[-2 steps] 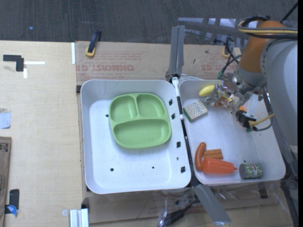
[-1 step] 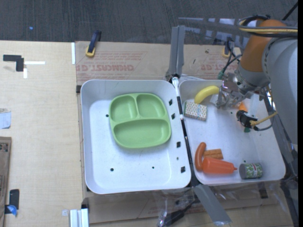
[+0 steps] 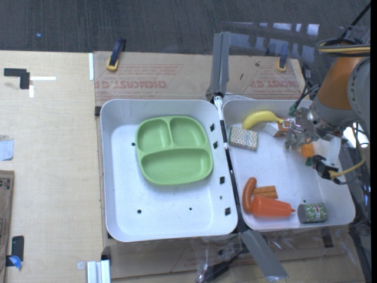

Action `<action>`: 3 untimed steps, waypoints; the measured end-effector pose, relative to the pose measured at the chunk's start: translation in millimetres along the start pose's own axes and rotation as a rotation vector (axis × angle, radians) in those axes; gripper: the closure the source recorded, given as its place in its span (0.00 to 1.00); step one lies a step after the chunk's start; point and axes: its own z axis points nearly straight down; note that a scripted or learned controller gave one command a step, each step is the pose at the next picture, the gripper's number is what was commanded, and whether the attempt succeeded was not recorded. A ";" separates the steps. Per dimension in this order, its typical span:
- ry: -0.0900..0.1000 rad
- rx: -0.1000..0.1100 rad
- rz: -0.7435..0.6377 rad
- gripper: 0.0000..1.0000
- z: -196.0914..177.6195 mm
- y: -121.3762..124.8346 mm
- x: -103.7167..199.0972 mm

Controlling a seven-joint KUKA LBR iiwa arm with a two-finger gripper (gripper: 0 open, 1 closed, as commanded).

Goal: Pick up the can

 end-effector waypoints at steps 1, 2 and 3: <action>0.000 0.002 0.036 1.00 -7.0 -36.3 -5.5; 0.001 0.002 -0.015 1.00 -19.6 -95.9 18.1; 0.001 0.002 -0.014 0.00 -19.7 -95.8 17.5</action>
